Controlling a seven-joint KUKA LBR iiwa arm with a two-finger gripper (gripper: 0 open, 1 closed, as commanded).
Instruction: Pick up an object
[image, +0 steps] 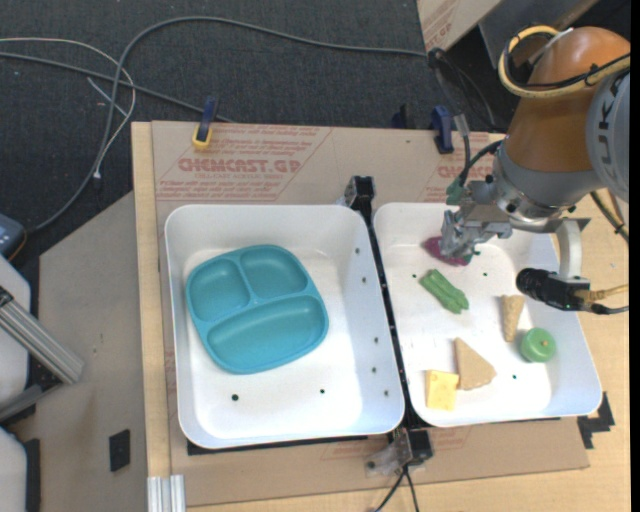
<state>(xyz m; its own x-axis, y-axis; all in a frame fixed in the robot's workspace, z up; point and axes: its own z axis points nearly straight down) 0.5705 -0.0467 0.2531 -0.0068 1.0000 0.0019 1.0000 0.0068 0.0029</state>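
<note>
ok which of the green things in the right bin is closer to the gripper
The long green pod, lying just below the gripper. The round green piece sits much farther off, toward the bin's right edge.

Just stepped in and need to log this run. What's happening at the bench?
The arm reaches in from the right, with its gripper low over a purple object at the back of the right bin. A green pod-shaped toy, a yellow block, two tan wedges and a green round piece lie loose there. A teal divided plate sits in the left bin.
</note>
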